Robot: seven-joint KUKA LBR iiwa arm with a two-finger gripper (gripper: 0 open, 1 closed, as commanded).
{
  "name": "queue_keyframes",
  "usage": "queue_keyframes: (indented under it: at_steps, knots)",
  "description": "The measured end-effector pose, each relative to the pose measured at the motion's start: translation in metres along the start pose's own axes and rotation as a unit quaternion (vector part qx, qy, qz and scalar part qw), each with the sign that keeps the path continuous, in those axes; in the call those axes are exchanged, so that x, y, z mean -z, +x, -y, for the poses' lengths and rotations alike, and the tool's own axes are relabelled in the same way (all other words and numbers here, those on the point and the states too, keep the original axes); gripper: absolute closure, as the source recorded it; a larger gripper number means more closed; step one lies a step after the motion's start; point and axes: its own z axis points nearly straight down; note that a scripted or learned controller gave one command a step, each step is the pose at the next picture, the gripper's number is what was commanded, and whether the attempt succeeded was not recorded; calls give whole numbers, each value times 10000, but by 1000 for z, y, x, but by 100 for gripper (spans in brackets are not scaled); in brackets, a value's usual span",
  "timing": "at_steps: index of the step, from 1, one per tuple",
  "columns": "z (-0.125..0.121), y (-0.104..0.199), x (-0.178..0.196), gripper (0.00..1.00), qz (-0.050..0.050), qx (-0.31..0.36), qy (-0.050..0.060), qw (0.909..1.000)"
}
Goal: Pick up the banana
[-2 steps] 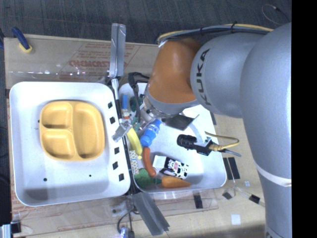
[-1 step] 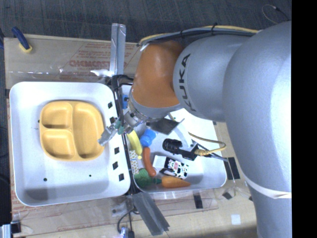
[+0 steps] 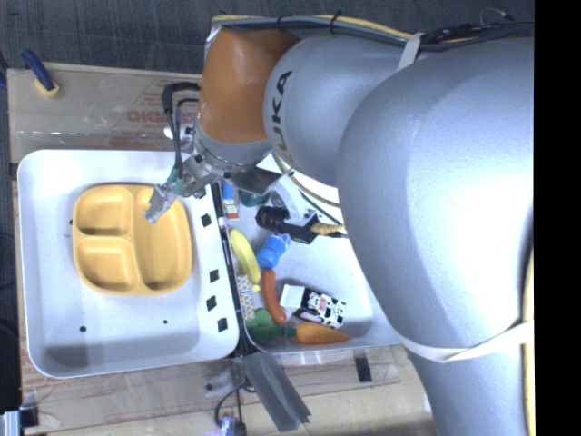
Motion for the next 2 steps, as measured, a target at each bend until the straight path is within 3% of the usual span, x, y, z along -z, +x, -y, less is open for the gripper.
queue_keyframes:
  at_steps: [1, 2]
  knots:
    - [97, 86, -22, 0, -9, 380, 10, 9993]
    - [84, 101, -98, 0, 16, 902, -40, 9959]
